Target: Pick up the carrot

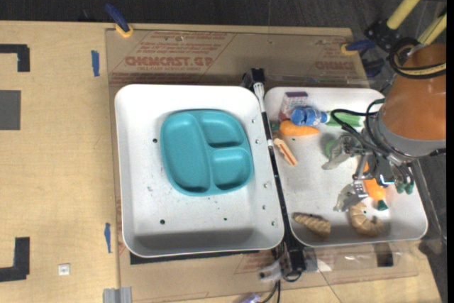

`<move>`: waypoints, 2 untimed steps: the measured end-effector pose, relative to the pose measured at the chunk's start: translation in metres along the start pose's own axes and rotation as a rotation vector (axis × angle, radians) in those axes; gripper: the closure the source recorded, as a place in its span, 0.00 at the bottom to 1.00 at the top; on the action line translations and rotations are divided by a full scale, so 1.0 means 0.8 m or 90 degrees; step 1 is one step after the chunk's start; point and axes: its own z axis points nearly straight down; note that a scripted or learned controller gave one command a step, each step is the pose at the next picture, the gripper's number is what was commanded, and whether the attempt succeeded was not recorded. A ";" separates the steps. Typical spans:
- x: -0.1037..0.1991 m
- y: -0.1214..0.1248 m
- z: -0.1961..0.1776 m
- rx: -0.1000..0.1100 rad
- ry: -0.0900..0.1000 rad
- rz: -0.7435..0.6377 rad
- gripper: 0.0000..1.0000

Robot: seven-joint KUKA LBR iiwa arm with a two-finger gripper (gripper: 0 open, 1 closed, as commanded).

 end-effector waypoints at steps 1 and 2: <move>-0.105 -0.092 -0.012 0.002 -0.003 -0.012 0.00; -0.077 -0.148 0.111 0.000 -0.004 -0.088 0.00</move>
